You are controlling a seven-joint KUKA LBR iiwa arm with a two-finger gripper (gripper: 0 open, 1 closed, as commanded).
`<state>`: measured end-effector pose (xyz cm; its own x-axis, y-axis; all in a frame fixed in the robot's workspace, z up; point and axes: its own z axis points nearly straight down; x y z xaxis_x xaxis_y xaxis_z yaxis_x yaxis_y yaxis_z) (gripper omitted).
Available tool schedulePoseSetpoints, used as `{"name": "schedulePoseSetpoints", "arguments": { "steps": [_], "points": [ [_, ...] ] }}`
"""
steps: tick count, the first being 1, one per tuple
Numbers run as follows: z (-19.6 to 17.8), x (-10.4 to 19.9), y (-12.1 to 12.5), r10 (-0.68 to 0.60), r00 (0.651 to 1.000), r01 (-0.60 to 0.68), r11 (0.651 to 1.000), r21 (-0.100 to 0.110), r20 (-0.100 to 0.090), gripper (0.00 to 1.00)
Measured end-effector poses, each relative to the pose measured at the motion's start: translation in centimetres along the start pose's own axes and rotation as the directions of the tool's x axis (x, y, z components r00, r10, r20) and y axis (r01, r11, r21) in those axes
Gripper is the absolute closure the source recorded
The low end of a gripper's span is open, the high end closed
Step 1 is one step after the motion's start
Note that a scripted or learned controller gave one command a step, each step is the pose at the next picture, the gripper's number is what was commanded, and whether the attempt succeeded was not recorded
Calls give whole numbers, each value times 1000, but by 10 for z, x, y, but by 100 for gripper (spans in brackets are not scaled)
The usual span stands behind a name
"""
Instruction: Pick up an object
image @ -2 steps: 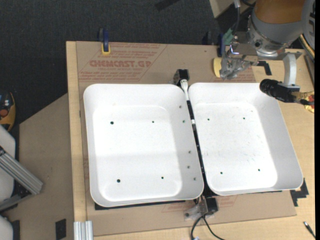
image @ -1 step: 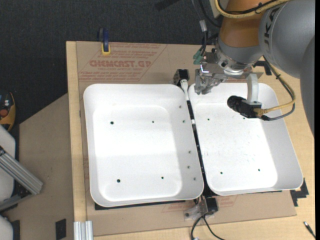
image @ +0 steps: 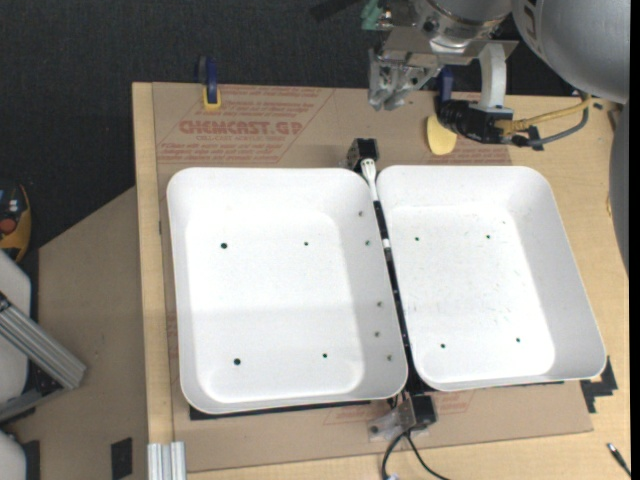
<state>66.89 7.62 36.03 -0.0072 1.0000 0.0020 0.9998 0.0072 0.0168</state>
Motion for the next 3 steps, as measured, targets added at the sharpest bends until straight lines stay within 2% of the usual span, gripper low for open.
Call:
{"name": "schedulePoseSetpoints", "arguments": {
  "steps": [1,2,3],
  "points": [
    [107,42,-6,3,1000,-3,1000,29,2,100],
    [51,-10,-2,12,1000,-12,1000,8,4,100],
    [117,70,-6,0,1000,0,1000,26,0,100]
  ]
}}
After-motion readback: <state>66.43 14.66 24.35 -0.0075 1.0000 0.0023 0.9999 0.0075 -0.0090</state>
